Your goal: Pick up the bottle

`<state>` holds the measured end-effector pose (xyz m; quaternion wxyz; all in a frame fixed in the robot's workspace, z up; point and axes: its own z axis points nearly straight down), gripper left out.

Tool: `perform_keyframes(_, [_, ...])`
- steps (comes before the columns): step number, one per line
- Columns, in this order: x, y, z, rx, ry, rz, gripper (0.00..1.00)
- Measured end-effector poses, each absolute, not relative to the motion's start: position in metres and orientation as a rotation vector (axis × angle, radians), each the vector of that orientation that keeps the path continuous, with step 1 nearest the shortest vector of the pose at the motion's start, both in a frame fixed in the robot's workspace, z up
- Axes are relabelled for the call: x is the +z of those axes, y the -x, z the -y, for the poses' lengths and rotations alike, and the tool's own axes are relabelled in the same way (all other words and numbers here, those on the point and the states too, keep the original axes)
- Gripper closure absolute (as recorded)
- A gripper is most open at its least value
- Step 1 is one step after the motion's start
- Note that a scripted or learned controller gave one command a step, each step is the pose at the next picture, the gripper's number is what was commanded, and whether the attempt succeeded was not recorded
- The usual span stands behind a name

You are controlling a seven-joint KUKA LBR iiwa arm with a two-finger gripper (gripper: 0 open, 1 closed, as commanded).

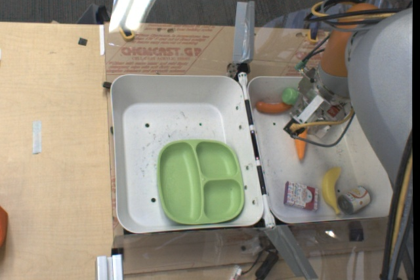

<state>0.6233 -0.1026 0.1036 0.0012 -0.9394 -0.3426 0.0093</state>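
Gripper, open or closed you cannot tell, hangs above the carrot. The bottle lies against the banana, well apart. You risk seizing the carrot instead.

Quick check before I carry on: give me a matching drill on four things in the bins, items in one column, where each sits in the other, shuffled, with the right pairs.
Items:
1. green divided plate
2. banana
3. small printed carton
4. green ball

Places:
A. far end of right bin, beside the long orange piece
B. left bin, near half
C. right bin, near end, left of the banana
D. right bin, near end, against the bottle

Pairs: 1-B, 2-D, 3-C, 4-A
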Motion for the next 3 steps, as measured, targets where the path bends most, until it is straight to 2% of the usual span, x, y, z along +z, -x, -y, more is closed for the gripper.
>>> perform_keyframes(1, [0.1032,-0.6231,0.1025,0.030,2.949,1.075,0.00])
perform_keyframes(2, [0.1109,-0.6226,0.1025,0.037,2.947,1.081,1.00])
perform_keyframes(3, [0.1106,-0.6224,0.1022,0.039,2.946,1.081,0.00])
